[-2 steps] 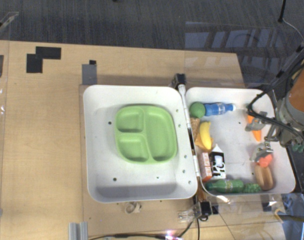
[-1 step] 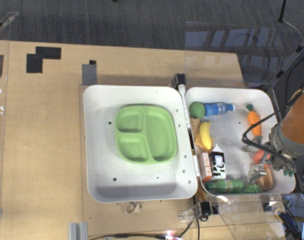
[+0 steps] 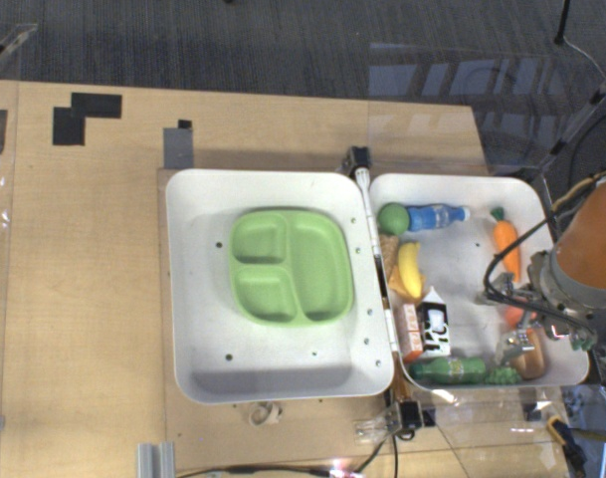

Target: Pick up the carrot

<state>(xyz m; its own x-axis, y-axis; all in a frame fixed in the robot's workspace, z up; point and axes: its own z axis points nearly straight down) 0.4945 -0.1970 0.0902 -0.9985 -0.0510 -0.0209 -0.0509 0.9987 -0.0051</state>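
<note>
The carrot is orange with a small green top and lies along the right bin's far right side, pointing toward the near edge. The arm comes in from the right, its orange band just right of the carrot. My gripper hangs low over the near right corner of the right bin, nearer the camera than the carrot's tip. Cables and the wrist hide the carrot's lower end. A small red-orange piece shows just above the gripper, and I see nothing held.
The right bin also holds a green round fruit, a blue bottle, a banana, a black and white carton, a cucumber and a brown item. A green divided plate lies in the left bin.
</note>
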